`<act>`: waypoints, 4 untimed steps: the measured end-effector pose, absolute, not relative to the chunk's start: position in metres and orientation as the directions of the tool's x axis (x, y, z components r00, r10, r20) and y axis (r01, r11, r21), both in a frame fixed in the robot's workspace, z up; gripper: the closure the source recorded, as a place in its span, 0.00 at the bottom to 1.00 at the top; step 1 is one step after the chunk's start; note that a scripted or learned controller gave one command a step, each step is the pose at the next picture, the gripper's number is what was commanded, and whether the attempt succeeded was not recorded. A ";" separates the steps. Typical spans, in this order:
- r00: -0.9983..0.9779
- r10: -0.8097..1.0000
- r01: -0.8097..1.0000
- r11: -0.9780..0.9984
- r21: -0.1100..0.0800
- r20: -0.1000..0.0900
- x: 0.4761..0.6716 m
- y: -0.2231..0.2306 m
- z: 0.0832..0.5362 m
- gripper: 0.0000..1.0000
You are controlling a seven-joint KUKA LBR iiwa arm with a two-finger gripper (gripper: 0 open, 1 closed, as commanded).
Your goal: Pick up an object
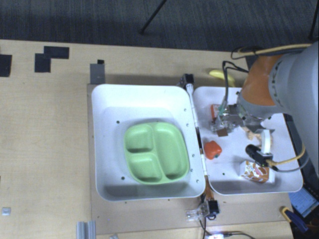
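My gripper (221, 127) hangs low over the upper left part of the right bin (234, 180), with the arm reaching in from the right. A small red and white item (214, 111) lies just behind it, close to the bin's left wall. In front of the gripper, an orange-red object with a green tip (213, 150) sits on the bin floor, apart from it. At the bin's front right lies a brown and white packet (255, 172). A pale object (266, 140) is partly hidden under the wrist.
The left bin (107, 133) holds a green divided plate (156, 152) near its middle. A yellow item (218, 74) lies on the bench behind the right bin. The divider (195, 128) between the bins runs just left of the gripper.
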State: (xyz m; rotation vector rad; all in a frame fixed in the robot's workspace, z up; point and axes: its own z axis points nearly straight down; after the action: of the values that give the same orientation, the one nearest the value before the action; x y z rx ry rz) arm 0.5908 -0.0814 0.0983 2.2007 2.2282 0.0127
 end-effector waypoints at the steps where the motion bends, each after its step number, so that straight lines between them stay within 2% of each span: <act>1: -0.007 1.000 1.000 0.007 0.003 0.001 0.518 -0.042 0.185 1.00; 2: -0.006 1.000 1.000 0.006 0.001 0.001 0.487 -0.014 0.192 1.00; 3: -0.006 1.000 1.000 0.006 0.001 0.001 0.542 0.050 0.184 1.00; 4: -0.003 1.000 1.000 0.003 0.000 0.001 0.487 0.036 0.184 1.00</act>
State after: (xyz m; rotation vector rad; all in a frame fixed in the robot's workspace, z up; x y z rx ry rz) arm 0.4866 0.0358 0.1840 2.2190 2.2247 0.0007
